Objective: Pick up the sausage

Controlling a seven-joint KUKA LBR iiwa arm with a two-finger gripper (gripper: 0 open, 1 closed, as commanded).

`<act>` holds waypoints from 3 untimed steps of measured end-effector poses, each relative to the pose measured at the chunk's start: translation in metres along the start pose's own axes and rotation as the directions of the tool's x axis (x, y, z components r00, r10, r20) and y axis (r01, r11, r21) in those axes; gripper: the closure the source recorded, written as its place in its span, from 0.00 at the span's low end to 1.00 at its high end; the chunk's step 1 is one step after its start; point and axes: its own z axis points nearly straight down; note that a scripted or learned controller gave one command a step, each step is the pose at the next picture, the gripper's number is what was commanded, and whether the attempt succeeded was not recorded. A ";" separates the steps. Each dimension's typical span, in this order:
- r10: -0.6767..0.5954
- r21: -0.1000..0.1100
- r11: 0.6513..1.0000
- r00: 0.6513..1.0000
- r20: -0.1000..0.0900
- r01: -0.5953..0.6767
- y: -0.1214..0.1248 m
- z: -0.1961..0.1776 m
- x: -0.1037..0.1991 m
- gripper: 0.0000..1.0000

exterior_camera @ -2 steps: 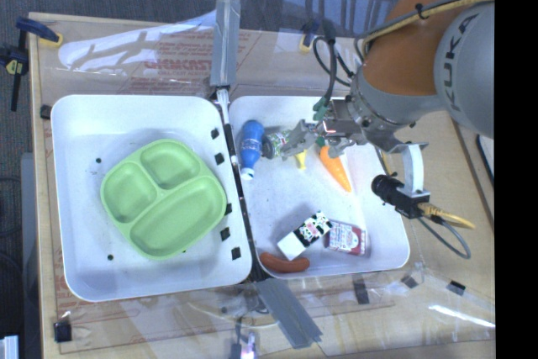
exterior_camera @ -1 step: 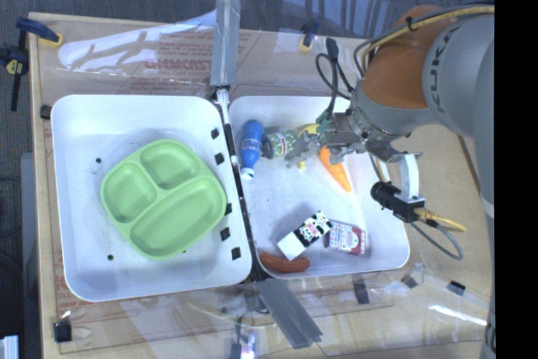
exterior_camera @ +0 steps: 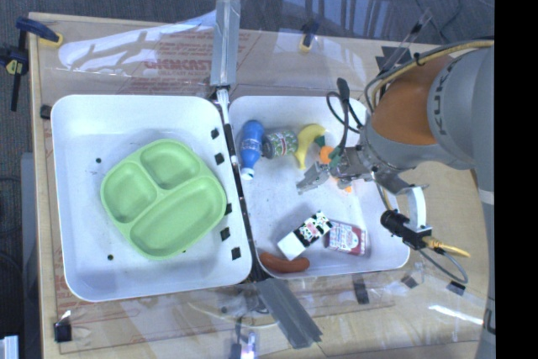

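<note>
Sausage [exterior_camera: 284, 262] lies at the right bin's [exterior_camera: 382, 261] near wall, by the divider | black-and-white carton [exterior_camera: 306, 233] and red packet [exterior_camera: 345, 239] just behind it | gripper [exterior_camera: 318, 176] hovers mid-bin, fingers spread, nothing between them | banana [exterior_camera: 309, 140] and blue bottle [exterior_camera: 250, 145] farther back | green divided plate [exterior_camera: 164, 197] in left bin [exterior_camera: 71, 147].

**Quick head count of what's on the bench**

Two white bins: left bin [exterior_camera: 76, 265], right bin [exterior_camera: 277, 109]. One green divided plate [exterior_camera: 164, 197] in the left. The right has one sausage [exterior_camera: 284, 263], one blue bottle [exterior_camera: 250, 145], one banana [exterior_camera: 309, 140], one cow-print carton [exterior_camera: 304, 234] and one red carton [exterior_camera: 345, 239]. One arm [exterior_camera: 429, 109].
</note>
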 end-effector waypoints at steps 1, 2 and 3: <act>0.000 -0.002 1.000 1.000 0.001 0.000 0.000 -0.001 0.000 0.00; 0.070 -0.003 0.998 0.998 0.001 -0.070 -0.006 -0.057 0.000 0.00; -0.067 -0.003 0.998 0.998 0.000 0.067 -0.029 0.047 0.013 0.00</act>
